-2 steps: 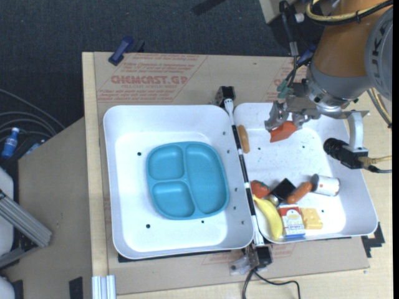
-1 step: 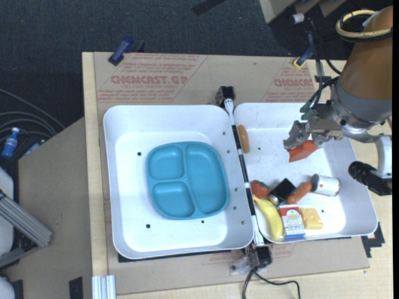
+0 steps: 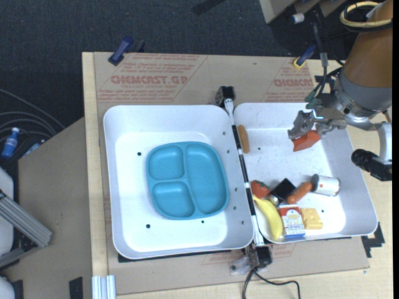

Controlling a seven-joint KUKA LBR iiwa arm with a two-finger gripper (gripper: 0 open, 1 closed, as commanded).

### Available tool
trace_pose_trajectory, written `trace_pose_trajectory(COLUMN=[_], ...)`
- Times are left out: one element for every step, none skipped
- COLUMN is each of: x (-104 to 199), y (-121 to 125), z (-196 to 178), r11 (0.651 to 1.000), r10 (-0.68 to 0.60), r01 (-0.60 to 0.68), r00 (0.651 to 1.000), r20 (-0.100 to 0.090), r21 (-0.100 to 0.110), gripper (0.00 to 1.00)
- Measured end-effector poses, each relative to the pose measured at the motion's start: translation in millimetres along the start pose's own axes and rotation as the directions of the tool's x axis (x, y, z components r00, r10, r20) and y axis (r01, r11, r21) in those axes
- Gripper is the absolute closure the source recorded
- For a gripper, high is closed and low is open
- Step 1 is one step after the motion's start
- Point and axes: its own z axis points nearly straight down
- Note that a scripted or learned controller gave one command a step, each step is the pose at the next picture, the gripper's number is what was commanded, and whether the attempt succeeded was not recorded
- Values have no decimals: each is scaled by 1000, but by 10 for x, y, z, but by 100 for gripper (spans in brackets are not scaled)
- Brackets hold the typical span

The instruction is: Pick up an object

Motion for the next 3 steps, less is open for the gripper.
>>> trace_pose_trajectory(x=[410, 120, -135], y=[-695, -319, -1], z=[426, 124, 70], r11=[1000, 1000, 1000], r10=[-1, 0, -1], r01=[1, 0, 1], r00=[1000, 1000, 1000], r20=[-2, -1, 0], r21=[5, 1, 0], gripper=[100, 100, 100])
